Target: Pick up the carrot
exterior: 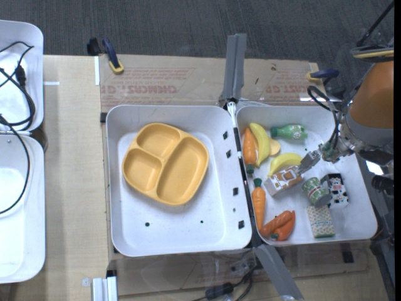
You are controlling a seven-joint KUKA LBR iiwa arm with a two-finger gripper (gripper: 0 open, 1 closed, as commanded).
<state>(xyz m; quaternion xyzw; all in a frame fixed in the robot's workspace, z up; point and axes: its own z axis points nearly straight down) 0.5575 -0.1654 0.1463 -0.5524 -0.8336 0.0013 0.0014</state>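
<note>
One carrot (258,202) lies along the left wall of the right bin (366,226), long axis near-far with its green top far, left of and slightly nearer than my pincer (309,162), whose state I cannot tell above the small box (283,181).

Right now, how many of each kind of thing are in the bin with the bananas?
Bananas: 2
Orange carrots: 2
Red-orange veggie: 1, though it may be two pressed together
Green bottle: 1
Green can: 1
Small boxes: 2
Black-and-white toy: 1
Total: 10
</note>
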